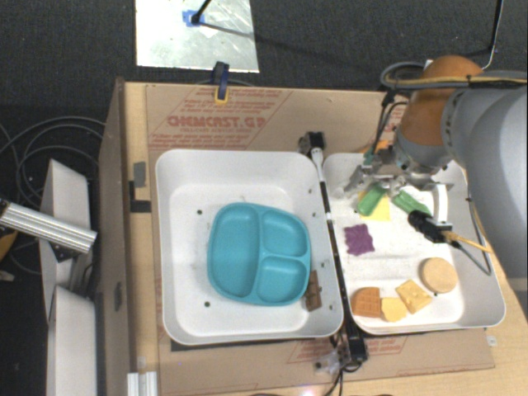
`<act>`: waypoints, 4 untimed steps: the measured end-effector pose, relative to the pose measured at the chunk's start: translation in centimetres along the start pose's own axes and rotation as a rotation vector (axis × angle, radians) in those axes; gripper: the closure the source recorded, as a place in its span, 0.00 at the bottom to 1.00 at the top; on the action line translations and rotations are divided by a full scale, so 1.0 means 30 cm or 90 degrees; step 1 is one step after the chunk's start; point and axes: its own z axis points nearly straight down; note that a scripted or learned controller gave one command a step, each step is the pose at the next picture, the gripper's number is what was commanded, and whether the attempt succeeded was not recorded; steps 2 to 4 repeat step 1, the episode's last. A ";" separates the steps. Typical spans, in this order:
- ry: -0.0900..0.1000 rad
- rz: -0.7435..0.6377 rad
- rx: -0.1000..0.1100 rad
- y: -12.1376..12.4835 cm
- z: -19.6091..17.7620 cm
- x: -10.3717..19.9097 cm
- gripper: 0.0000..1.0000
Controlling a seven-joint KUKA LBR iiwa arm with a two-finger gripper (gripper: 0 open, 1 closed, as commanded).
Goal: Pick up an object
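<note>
In the camera view my gripper (382, 180) hangs low over the far part of the right bin (487, 304). Directly below it lie a green piece (370, 199) and a yellow piece (380, 211), touching each other. A second green piece (406, 200) sits just to the right. A purple lump (358, 239) rests nearer the bin's left wall. Along the front are a tan round disc (438, 275), a yellow wedge (412, 294), and an orange piece (366, 302). Nothing visibly sits between the fingers.
The left bin (177, 221) holds a blue divided plate (258, 254), with a small brown object (313, 291) by its near right edge. The grey arm (487, 139) covers the right bin's far right corner. A divider rail (328, 221) separates the bins.
</note>
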 end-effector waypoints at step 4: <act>0.000 0.000 -0.001 0.016 0.009 -0.023 0.00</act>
